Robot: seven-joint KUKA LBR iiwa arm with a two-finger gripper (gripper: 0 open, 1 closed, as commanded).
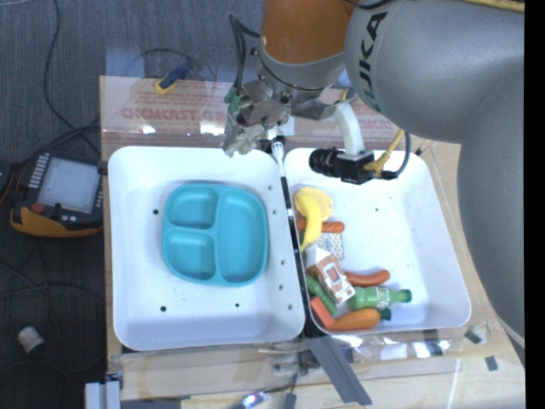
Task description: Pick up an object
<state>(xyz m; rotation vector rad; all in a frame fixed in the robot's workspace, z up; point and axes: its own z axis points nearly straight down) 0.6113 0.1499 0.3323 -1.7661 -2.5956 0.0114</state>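
My gripper [252, 136] hangs over the far rim of the left bin [136, 228], near the divider between the bins. A blue sectioned plate [215, 233] lies in the middle of the left bin. In the right bin [417, 254], along its left side, lie a yellow banana [312, 211], a small carton [332, 279], a green bottle [375, 297], an orange carrot [347, 320] and a red sausage [368, 277]. All of these sit well below and to the right of the gripper.
The large grey arm with its orange band [302, 15] fills the upper right. A black cylinder [341, 164] on the arm hangs over the right bin's far edge. A handheld controller [55, 194] lies on the floor at left.
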